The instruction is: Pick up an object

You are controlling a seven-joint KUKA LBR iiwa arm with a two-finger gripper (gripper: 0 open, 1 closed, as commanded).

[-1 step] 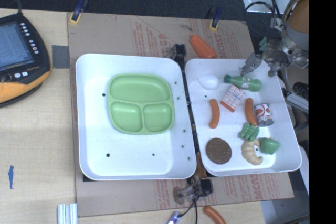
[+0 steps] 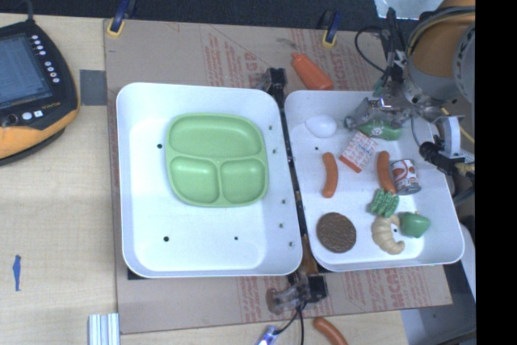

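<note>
**Gripper Low Over the Far Edge of the Right Bin**

The gripper (image 2: 380, 119) stood at the far right part of the right bin (image 2: 436, 254), with the arm entering from the right. Its metal fingers reached down onto a small green-and-white object (image 2: 381, 128) lying on the bin floor. Whether that object sat between the fingers or merely beneath them could not be determined, and the width of the opening could not be read.

Just beside the gripper, toward the near side, lay a red-and-white packet (image 2: 358, 150). A white egg-shaped item (image 2: 321, 125) rested to the gripper's left. Nearer the camera were a sausage (image 2: 329, 174), a second sausage (image 2: 384, 170) and a small can (image 2: 404, 174), the last two touching. Further out lay a green leafy piece (image 2: 384, 203), a croissant (image 2: 388, 234), a green block (image 2: 415, 224) and a brown patty (image 2: 336, 232).

The left bin (image 2: 145, 254) held a green divided plate (image 2: 216, 158). An orange carrot-like item (image 2: 311, 73) lay outside the bins on the cardboard (image 2: 202, 52). A teach pendant (image 2: 28, 89) sat at the bench's left edge.
</note>
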